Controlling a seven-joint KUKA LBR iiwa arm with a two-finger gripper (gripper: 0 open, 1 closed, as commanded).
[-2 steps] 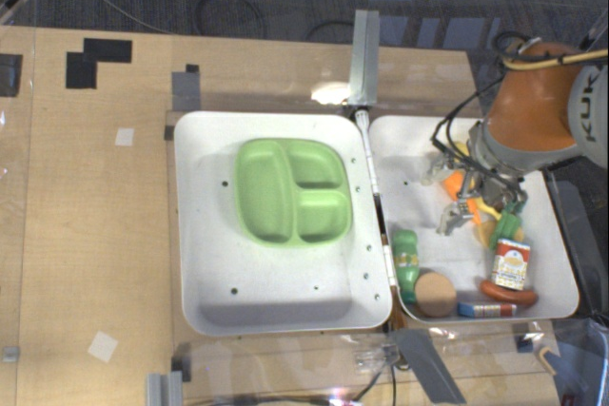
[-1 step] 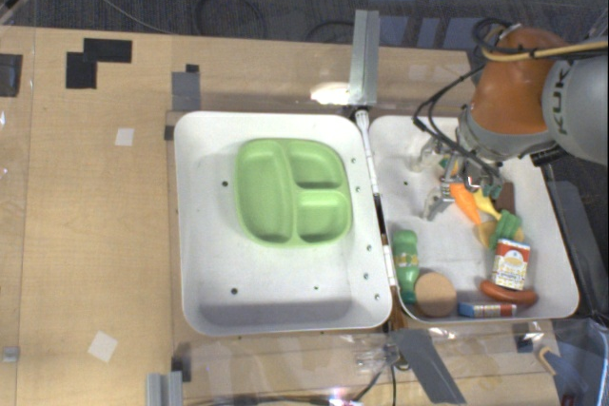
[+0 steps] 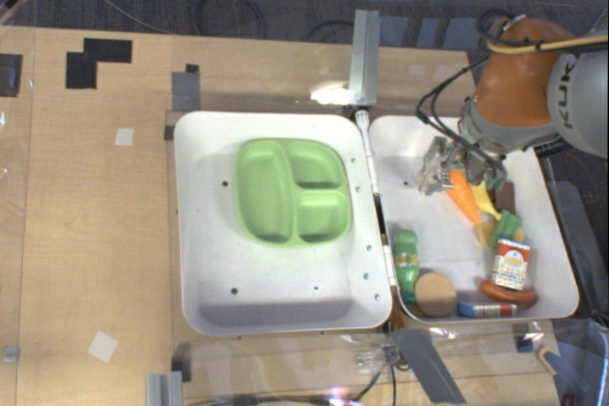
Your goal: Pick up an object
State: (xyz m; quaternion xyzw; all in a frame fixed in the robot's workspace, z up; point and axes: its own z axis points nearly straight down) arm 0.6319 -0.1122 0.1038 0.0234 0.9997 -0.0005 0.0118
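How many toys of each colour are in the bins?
Green: 3 - divided plastic tray, bottle, small piece
Orange: 1 - carrot
Yellow: 1 - piece
Red: 2 - carton, sausage
Tan: 1 - round bun
Blue: 1 - marker
Total: 9

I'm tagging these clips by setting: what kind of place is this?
Probably a robotics lab bench rigged for picking trials: two white bins sit side by side on a wooden bench, toy food fills the right one, cables trail behind.
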